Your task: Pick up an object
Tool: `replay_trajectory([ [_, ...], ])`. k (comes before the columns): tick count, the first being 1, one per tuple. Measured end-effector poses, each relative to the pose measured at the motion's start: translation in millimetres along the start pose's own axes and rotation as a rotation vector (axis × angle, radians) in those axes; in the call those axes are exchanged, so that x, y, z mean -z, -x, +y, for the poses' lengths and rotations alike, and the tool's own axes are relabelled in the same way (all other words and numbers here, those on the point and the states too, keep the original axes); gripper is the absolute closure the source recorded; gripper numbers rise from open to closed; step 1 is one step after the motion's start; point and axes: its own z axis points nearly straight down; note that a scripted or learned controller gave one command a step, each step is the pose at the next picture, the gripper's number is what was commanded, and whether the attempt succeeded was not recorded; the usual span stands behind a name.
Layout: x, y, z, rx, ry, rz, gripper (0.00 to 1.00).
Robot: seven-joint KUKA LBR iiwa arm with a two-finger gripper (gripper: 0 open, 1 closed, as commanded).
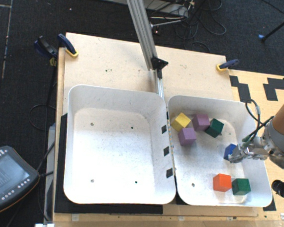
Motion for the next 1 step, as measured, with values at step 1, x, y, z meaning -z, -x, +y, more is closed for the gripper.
replay_trajectory([
  [1, 63.8, -0.3, 4.4, 0.001, 0.002, -0.001, 1.00],
])
